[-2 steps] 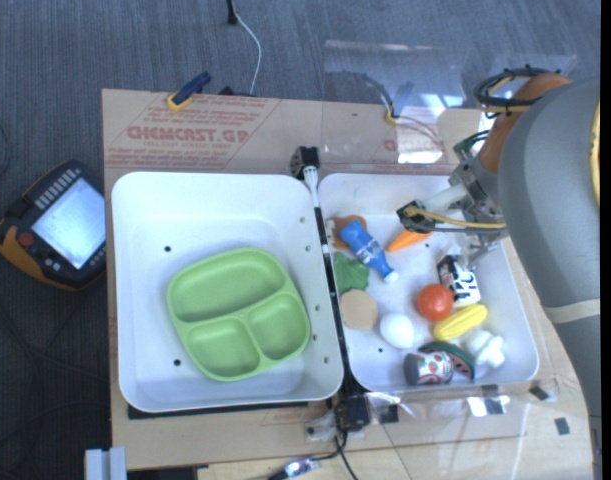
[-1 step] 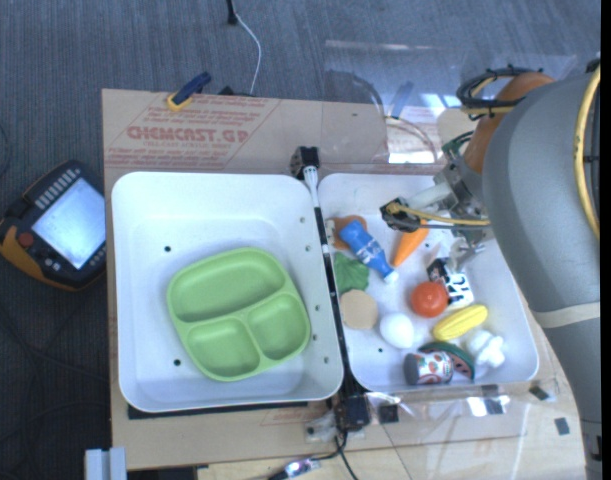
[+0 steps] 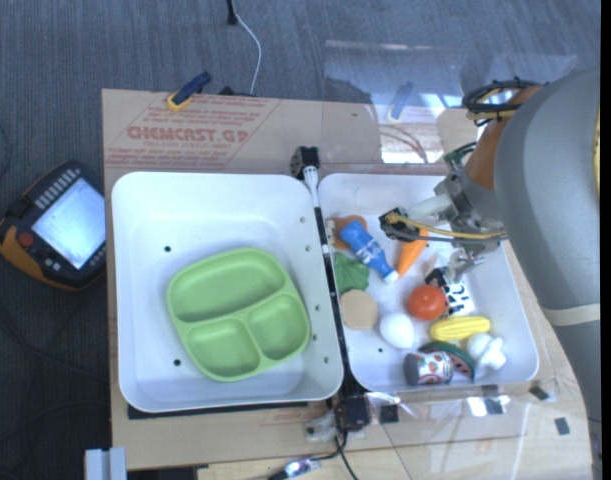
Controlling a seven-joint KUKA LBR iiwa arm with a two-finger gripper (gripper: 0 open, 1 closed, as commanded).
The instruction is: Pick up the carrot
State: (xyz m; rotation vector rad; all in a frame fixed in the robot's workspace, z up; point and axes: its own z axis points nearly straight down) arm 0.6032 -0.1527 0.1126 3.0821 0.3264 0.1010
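The carrot (image 3: pixel 411 255) is a short orange cone lying tilted in the back middle of the right bin (image 3: pixel 520 363), just right of a blue bottle (image 3: pixel 368 248). My gripper (image 3: pixel 462 259) hangs over the right bin, a little right of the carrot and above a small black-and-white block (image 3: pixel 456 294). The carrot lies beside the gripper, not in it. The grey arm covers the bin's far right corner.
Crowded around the carrot in the right bin are a red tomato (image 3: pixel 425 301), yellow corn (image 3: pixel 460 328), a white egg (image 3: pixel 395 330), a tan disc (image 3: pixel 360 311), a green leafy piece (image 3: pixel 350 276) and a can (image 3: pixel 430 368). A green divided plate (image 3: pixel 240 311) lies in the left bin (image 3: pixel 145 218).
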